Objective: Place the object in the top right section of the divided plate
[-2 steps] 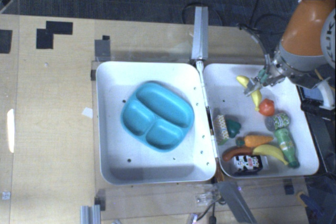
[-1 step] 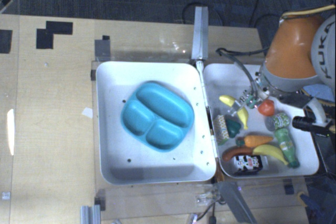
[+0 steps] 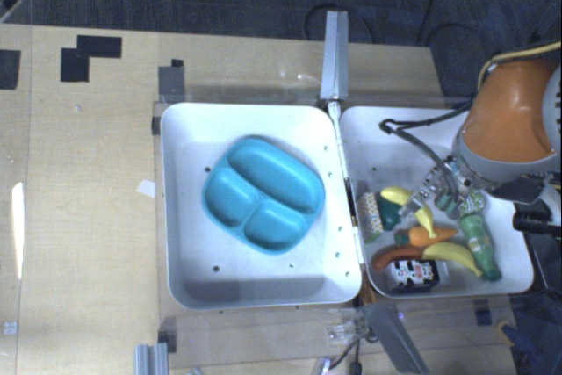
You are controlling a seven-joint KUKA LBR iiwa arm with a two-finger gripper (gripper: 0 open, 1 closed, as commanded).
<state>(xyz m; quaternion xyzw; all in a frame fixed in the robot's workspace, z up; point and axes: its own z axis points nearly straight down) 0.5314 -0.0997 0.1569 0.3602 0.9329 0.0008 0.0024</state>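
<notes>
A blue divided plate [image 3: 263, 192] lies in the left white bin [image 3: 184, 277], its sections bare. The right bin [image 3: 378, 136] holds several small toy foods: a yellow banana [image 3: 453, 255], an orange carrot [image 3: 428, 235], a green bottle [image 3: 479, 243], a small yellow piece [image 3: 395, 196], a striped block [image 3: 369, 212], a reddish-brown sausage [image 3: 386, 256] and a black-and-white packet [image 3: 413, 273]. My gripper [image 3: 443, 187] hangs low over this pile, just above the carrot and beside the bottle's top. Nothing is seen held between its fingers.
The arm's orange band [image 3: 514, 110] and grey body fill the right side above the right bin. A metal divider rail [image 3: 335, 57] runs between the bins. Cables [image 3: 413, 132] trail across the right bin's back half.
</notes>
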